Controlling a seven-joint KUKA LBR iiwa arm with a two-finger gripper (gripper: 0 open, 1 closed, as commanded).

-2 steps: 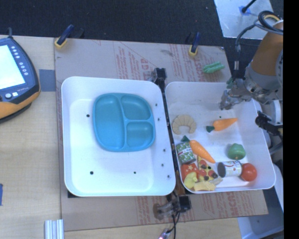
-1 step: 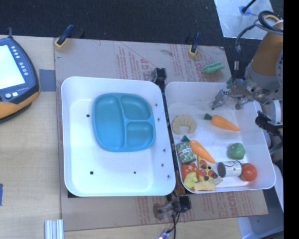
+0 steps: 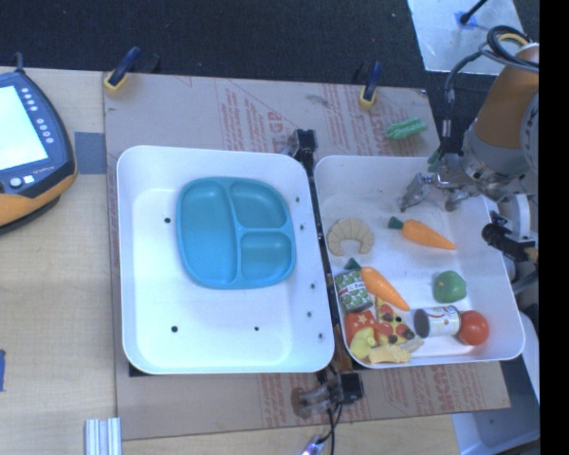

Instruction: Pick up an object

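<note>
My gripper (image 3: 434, 193) hangs over the far part of the right bin (image 3: 508, 282), its fingers spread open with nothing between them. Just below it lies a small carrot (image 3: 423, 234), apart from the fingertips. Left of that is a croissant (image 3: 350, 237). Nearer the front are a second carrot (image 3: 384, 288), a green ball (image 3: 449, 285), a small can (image 3: 438, 321), a red tomato (image 3: 473, 327), a pizza slice (image 3: 389, 336) and a green packet (image 3: 352, 292).
The left bin (image 3: 142, 292) holds a blue divided plate (image 3: 236, 231). A green toy (image 3: 405, 129) lies on the board behind the right bin. An orange control tablet (image 3: 19, 154) rests at far left. Clamps (image 3: 121, 69) grip the board's back edge.
</note>
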